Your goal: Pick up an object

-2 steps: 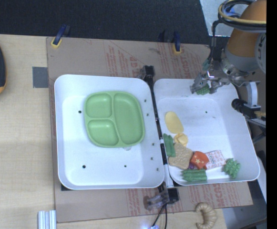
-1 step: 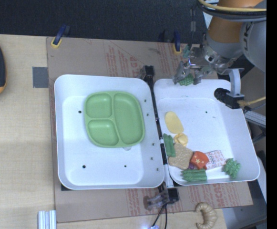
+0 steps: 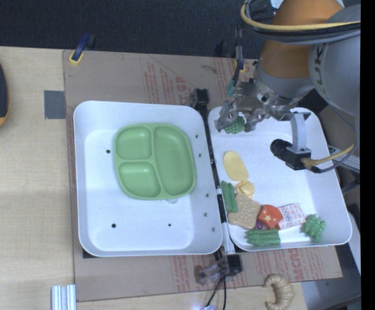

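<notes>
On a tan bench (image 3: 26, 192) topped with brown cardboard (image 3: 142, 76) sit two white bins, and at the right bin's (image 3: 332, 192) eleven o'clock corner the gripper (image 3: 237, 120) is clenched on a small, knobbly green toy (image 3: 234, 126).

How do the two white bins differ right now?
The left bin holds one green divided plate, lying flat near its middle; the right bin holds a scatter of small toy foods, mostly along its near edge. The gripper is at the right bin's far corner, away from the left bin. Both are shallow and white.
</notes>
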